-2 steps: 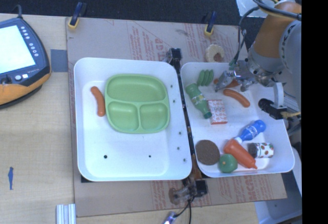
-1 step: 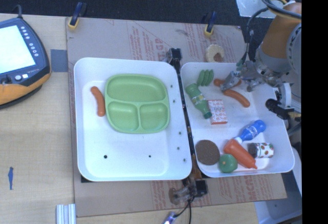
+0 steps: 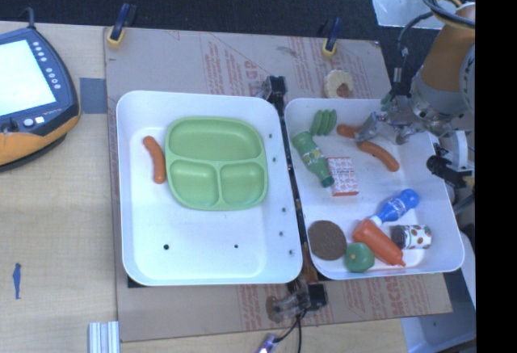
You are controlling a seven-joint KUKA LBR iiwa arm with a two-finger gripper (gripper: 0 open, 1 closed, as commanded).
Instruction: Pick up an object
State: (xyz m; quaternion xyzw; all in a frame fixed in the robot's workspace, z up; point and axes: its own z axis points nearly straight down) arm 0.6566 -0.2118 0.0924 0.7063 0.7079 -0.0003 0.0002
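My gripper (image 3: pixel 390 123) hangs low over the far right part of the right bin (image 3: pixel 449 206). An orange-red sausage (image 3: pixel 380 155) lies just in front of it, and a small orange piece (image 3: pixel 347 131) just to its left. Nothing shows held in it. The same bin holds a green ribbed vegetable (image 3: pixel 324 121), a green bottle (image 3: pixel 312 156), a red-and-white packet (image 3: pixel 343 176), a blue-capped bottle (image 3: pixel 398 206), a carrot (image 3: pixel 378 241), a brown disc (image 3: pixel 327 238), a green ball (image 3: pixel 359 257) and a small can (image 3: pixel 416 237).
The left bin (image 3: pixel 202 254) holds a green divided plate (image 3: pixel 216 161) and another sausage (image 3: pixel 155 159) by its left wall. A teach pendant (image 3: pixel 24 93) lies at the bench's left edge. A tape roll (image 3: pixel 339 85) sits behind the right bin.
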